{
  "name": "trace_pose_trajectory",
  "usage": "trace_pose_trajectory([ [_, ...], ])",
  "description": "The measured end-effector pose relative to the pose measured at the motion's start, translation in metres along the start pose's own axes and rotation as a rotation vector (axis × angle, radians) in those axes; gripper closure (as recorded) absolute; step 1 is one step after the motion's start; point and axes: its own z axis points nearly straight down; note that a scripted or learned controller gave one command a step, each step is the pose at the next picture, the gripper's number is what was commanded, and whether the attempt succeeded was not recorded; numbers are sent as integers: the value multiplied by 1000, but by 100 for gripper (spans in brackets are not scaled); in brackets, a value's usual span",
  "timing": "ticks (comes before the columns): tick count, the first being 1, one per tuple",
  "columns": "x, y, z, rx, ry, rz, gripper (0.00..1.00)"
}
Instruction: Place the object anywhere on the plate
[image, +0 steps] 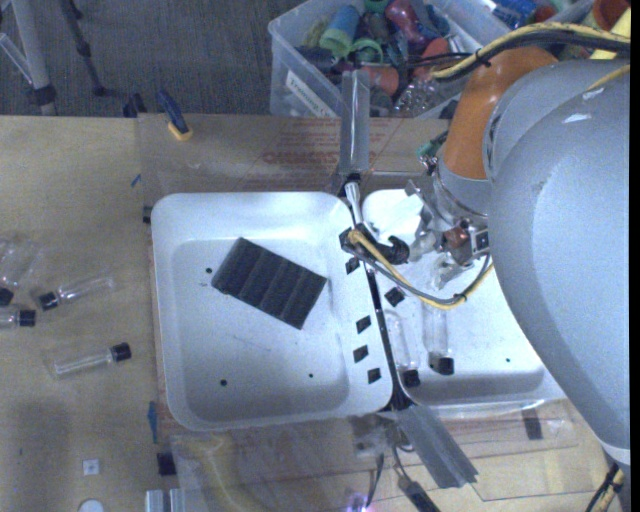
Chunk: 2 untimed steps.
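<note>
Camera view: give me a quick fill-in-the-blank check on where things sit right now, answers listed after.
1. The dark ribbed plate lies in the ____ bin of the view.
2. A clear vial with a black cap lies in the ____ bin.
3. The arm hangs over the ____ bin.
4. More clear vials lie on the bench, to the ____ of both bins.

Missing words: left; right; right; left
</note>
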Motion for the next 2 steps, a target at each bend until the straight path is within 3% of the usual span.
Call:
trace_pose_trajectory([
  [1,74,-27,27,-1,4,-32,100],
  [2,92,-97,57,-1,5,72,100],
])
